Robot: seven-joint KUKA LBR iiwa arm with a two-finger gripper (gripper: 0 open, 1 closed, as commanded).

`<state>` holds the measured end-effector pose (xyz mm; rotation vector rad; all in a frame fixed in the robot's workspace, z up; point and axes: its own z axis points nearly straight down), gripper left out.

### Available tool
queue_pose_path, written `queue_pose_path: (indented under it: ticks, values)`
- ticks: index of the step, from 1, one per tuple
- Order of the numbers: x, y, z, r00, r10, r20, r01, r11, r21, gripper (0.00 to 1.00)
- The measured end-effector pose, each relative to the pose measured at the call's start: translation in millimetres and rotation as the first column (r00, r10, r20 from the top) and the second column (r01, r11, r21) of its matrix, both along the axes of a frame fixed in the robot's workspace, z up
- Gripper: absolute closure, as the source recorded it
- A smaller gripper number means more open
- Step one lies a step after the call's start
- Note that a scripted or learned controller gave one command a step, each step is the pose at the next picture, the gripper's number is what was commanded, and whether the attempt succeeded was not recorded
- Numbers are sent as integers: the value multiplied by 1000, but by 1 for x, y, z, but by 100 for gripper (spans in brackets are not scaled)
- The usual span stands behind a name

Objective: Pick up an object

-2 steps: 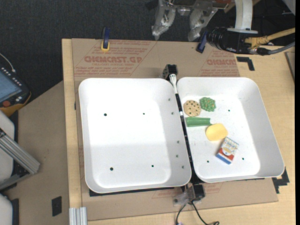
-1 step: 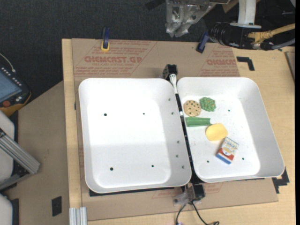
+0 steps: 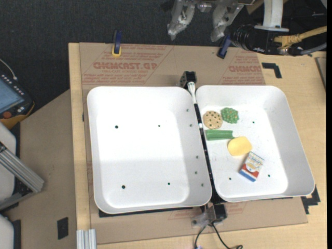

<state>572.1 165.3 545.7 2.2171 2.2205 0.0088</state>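
Brown cardboard-topped bench (image 3: 155, 61) w/ two shallow white plastic bins side by side. Left bin (image 3: 104, 139) shows just dark dots on its floor. Right bin (image 3: 282, 118) holds five items near its left half: round tan cookie (image 3: 212, 119), bumpy green broccoli piece (image 3: 230, 114) just beside it, flat green strip (image 3: 219, 134) below those, yellow rounded block (image 3: 239, 146), small red-white-blue carton (image 3: 251, 166) nearest me. I see two-finger metal gripper (image 3: 199, 26) up at frame top, beyond the bins, fingers spread apart, nothing between them.
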Motion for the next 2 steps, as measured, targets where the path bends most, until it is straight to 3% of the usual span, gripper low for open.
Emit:
queue_pose_path:
  ticks: [1, 2]
  values:
    - [0, 1, 11, 1000, 1, 4, -1, 1000, 1, 100]
    - [0, 1, 11, 1000, 1, 3, -1, 1000, 0, 0]
